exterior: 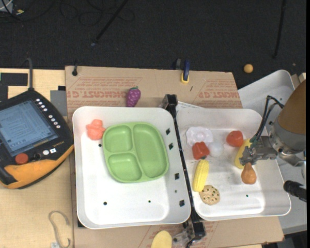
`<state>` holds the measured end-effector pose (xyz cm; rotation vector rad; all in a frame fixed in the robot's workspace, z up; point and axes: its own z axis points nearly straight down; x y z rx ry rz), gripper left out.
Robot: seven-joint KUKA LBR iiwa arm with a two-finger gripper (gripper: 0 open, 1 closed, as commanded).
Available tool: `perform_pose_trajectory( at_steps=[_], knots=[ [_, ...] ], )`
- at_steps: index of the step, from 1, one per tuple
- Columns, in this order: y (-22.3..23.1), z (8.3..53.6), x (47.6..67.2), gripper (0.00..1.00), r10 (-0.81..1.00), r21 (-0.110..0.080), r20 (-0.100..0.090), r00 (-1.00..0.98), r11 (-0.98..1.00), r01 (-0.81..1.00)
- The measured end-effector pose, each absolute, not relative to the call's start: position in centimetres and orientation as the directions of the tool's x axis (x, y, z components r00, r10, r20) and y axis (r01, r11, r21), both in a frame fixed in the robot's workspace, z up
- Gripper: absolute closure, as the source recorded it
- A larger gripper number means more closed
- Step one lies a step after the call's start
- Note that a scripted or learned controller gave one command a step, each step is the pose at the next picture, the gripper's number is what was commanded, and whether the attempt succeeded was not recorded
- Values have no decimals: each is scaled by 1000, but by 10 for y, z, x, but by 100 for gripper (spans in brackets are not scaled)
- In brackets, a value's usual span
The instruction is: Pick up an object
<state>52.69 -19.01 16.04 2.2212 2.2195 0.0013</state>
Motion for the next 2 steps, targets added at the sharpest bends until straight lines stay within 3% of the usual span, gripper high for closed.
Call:
perform_pose_trajectory(
  at_steps=[2],
  knots=[
    [-192,229,533,100,1000,1,0,-1,1,1000]
  ],
)
